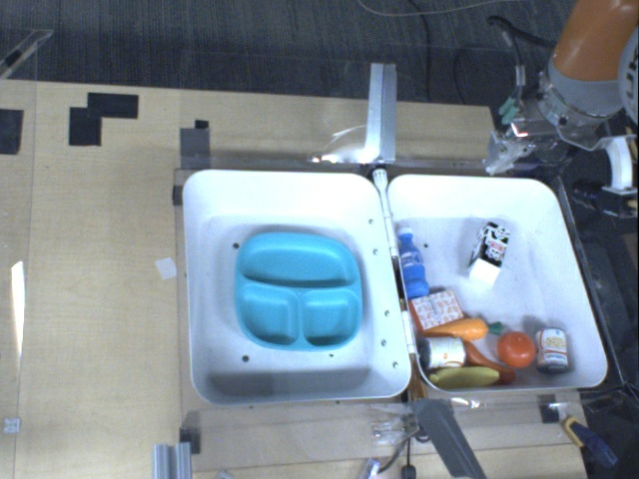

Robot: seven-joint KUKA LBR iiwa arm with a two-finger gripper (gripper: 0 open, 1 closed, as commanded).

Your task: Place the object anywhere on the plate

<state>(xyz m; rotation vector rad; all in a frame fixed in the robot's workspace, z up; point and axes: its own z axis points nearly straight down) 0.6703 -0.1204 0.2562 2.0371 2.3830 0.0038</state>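
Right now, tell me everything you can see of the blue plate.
The blue plate is a rounded-rectangle tray that looks like smooth turquoise plastic, split into one long upper compartment and two smaller lower ones. It lies flat on the floor of the left bin, about centred, apart from the walls. Nothing lies on it or touches it.

The arm [599, 38] hangs at upper right, its hand [511, 146] pointing down-left.

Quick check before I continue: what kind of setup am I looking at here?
Likely a robotics lab pick-and-place bench: two white bins side by side, a blue divided plate, toy food, loose cables.
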